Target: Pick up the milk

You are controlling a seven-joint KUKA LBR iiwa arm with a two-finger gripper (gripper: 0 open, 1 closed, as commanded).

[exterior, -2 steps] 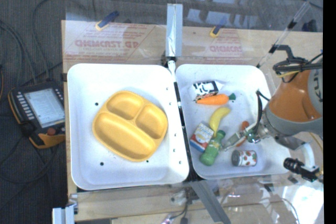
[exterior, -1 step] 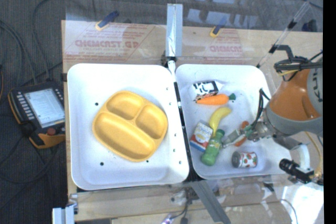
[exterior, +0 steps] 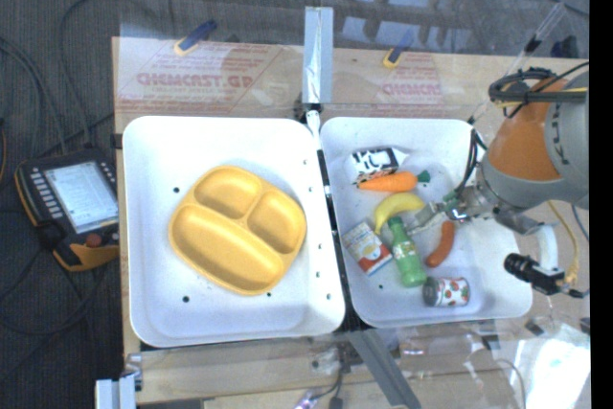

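Note:
The milk [exterior: 375, 160] is a small white carton with black patches, lying on its side at the back of the right bin [exterior: 498, 302]. An orange carrot [exterior: 388, 180] lies right in front of it and touches it. My gripper [exterior: 448, 206] hangs low in the middle right of that bin, between the banana [exterior: 397, 206] and the red sausage [exterior: 441, 244]. It is to the right of the milk and nearer the front, apart from it. Nothing shows as held in it.
The right bin also holds a red-and-white box [exterior: 367, 247], a green bottle [exterior: 406, 254] and a can [exterior: 446, 291]. A yellow divided plate [exterior: 238, 227] lies in the left bin [exterior: 153, 302]. The arm's orange band [exterior: 532, 148] hangs over the right rim.

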